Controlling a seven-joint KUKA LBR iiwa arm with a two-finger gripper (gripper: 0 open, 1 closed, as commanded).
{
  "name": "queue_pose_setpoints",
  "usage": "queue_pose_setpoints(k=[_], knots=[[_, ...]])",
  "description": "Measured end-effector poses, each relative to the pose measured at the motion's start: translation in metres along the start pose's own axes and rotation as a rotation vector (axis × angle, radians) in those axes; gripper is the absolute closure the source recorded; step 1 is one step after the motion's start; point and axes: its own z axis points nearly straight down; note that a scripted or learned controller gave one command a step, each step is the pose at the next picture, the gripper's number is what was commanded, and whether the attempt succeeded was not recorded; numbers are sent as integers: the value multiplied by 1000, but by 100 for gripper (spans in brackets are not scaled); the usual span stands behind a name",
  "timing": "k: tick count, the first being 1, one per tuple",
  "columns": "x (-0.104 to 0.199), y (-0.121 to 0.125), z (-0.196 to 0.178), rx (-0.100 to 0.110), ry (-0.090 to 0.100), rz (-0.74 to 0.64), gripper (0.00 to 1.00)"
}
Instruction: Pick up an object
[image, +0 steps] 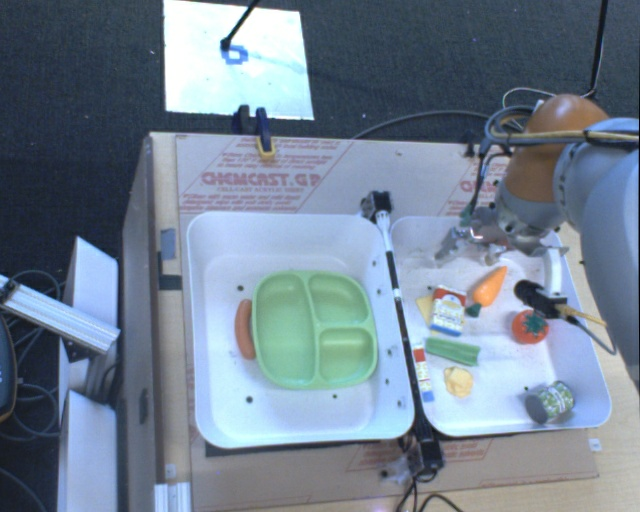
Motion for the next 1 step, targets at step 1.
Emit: queue_pose_setpoints(k=[1], knots=[[-12,0,-1,-2,-1,4,0]])
